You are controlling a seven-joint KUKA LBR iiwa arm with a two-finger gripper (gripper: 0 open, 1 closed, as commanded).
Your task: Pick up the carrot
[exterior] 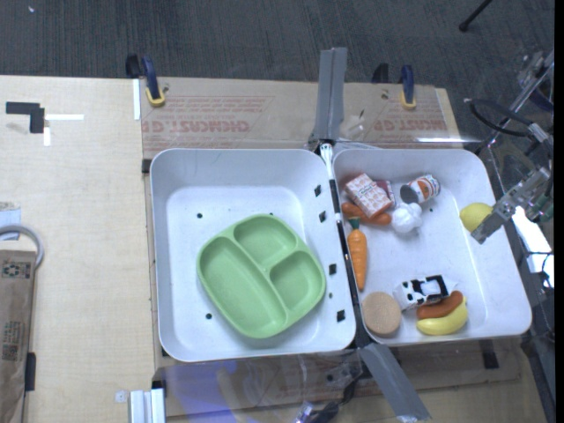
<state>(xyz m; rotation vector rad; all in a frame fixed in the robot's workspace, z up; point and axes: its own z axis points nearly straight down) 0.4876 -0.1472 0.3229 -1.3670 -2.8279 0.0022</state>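
Two shallow white plastic bins stand side by side on the light wooden counter (79,236). The left bin (176,263) contains one pale green plastic plate with three compartments (261,276), and nothing lies in the compartments. The right bin (493,298) contains several toy foods. The small orange carrot with a green top (357,254) lies at the left wall of this bin, just beside the divider between the bins, with its green end pointing to the back. Behind it there is one red and white snack packet (369,195), which lies partly over another orange piece (368,216); I cannot tell what this piece is. Next to the packet is one white crumpled object (406,219) and one small can with an orange band (420,189), lying on its side. One yellow lemon-shaped fruit (475,215) is near the right wall. At the front are one round tan cookie (382,313), one black and white toy (420,292), one red sausage (442,306) and one yellow banana (442,322), the last three touching each other.

The pincer (490,226) is at the right side of the right bin, just beside the yellow fruit and well apart from the carrot. It is small and blurred, so I cannot tell how far it is open, and nothing can be seen in its hold. The arm is cut off by the right edge.
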